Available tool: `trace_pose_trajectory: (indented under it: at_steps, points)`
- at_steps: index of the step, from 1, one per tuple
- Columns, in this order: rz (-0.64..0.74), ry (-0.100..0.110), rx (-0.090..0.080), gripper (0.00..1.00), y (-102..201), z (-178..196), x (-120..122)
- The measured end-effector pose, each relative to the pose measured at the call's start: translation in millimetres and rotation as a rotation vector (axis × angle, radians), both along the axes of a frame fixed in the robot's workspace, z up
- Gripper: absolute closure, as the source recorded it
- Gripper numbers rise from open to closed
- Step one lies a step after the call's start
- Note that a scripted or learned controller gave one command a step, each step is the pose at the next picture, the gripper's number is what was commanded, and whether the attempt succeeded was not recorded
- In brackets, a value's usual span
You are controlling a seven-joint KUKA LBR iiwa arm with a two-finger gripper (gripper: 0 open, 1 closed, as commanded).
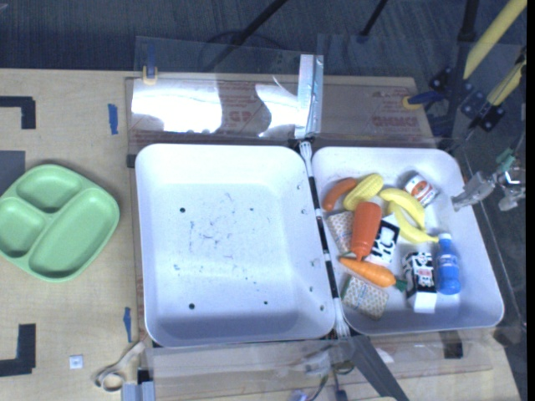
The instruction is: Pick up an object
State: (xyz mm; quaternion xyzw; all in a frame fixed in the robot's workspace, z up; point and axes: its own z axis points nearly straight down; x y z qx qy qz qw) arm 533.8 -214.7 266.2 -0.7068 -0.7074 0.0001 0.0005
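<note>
Objects to pick from are all sitting piled in the right bin (pixel 481 307), which puts the whole heap to the left of and below the gripper (pixel 483 186) as the camera sees it. The gripper is hovering at that bin's right rim, up near the far corner, and what it is doing at its tip is too small and blurry to call; nothing seems to be hanging from it as far as can be made out.

Closest to it is the small red-and-white can (pixel 420 188), lying just to its left. A bit further left are the yellow bananas (pixel 399 205), running on a slant from upper left to lower right. The blue bottle (pixel 446 265) is sitting down-left of the gripper along the right side of the bin, long axis pointing roughly toward the near edge. The big carrot (pixel 364 229) is standing well to the left, nearly straight up-down in the picture, with a smaller carrot (pixel 368 271) lying crossways below it.

Best guess: the can or the bottle is the easy reach, since the arm would only be needing a short move inward and down. The left bin (pixel 150 241) is well apart, across the divider.
</note>
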Motion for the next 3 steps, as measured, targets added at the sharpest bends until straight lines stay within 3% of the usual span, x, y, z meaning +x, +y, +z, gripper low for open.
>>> trace_pose_trajectory:
  at_steps: [1, 2, 3]
  points:
    - [0.154, 0.000, 0.000, 0.00, 31, -84, 53]
    - [0.213, -0.005, 0.002, 0.00, 7, -171, 82]
    - [0.240, -0.004, -0.002, 0.00, 27, -180, 77]
